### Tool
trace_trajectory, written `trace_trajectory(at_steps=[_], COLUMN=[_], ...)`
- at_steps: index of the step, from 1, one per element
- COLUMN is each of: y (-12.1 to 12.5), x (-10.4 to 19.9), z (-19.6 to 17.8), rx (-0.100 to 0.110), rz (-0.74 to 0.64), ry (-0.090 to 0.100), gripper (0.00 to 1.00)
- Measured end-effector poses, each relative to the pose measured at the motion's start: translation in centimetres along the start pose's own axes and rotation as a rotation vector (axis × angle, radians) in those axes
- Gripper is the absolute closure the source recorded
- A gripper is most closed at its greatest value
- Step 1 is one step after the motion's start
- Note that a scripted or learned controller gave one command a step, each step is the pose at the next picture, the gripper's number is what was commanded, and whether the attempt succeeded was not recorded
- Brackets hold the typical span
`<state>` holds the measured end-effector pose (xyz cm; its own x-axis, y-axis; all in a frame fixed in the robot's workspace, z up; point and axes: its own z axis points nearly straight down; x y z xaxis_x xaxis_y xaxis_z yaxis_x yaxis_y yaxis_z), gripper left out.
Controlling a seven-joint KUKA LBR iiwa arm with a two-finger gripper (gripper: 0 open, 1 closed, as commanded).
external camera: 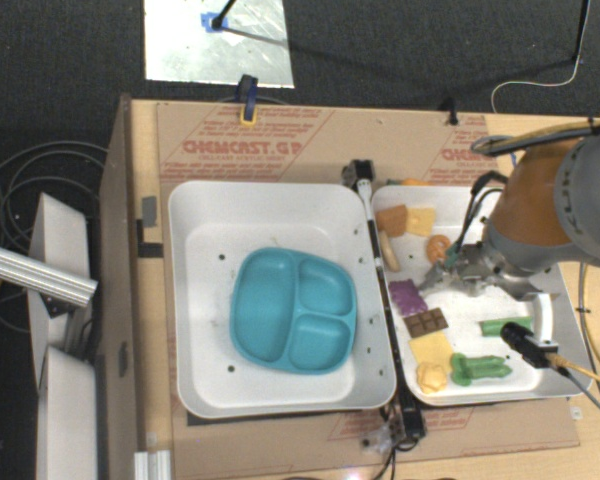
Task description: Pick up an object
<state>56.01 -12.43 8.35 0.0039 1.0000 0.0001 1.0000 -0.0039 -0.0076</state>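
We're looking down on a brown cardboard-topped counter (280, 138) printed with red lettering, dark carpet (60, 48) around it, cables looping off at the left and a shiny square sheet (218, 28) on the floor beyond the far edge. Two shallow white bins sit side by side, touching at a black clip.

In the left bin (195, 218) there is one thing: a teal divided plate (293, 310), three compartments, lying flat near the middle.

The right bin (570, 373) is crowded. Along its left wall, a slim tan stick (388, 253). At the far end, two pale orange-yellow blocks (407, 220) just beside each other, and a small orange round piece (438, 246). Further toward us, one purple piece (406, 296), one brown chocolate-bar piece (425, 321), one yellow slab (430, 347) with a yellow lump (431, 375) just beside it. Two green pieces: the larger (480, 368) near the front wall, the smaller (505, 327) behind it.

The grey arm (565, 208) with its orange band comes in from the right, and the pincer (452, 268) is down over the right bin, near the orange round piece and the purple one. Whether it's spread or closed, I cannot tell.
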Motion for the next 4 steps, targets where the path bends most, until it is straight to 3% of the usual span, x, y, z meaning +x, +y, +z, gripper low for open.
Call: trace_trajectory(at_steps=[1, 2, 3, 4], y=[9.7, 8.4, 7.7, 10.5], x=[1.0, -0.7, 0.2, 1.6], z=[-0.3, -0.2, -0.2, -0.3], rx=[-0.019, -0.009, -0.008, 0.006], rz=[-0.012, -0.005, -0.007, -0.012], ry=[-0.002, -0.001, -0.001, -0.005], gripper=[0.00, 0.00, 0.00, 0.00])
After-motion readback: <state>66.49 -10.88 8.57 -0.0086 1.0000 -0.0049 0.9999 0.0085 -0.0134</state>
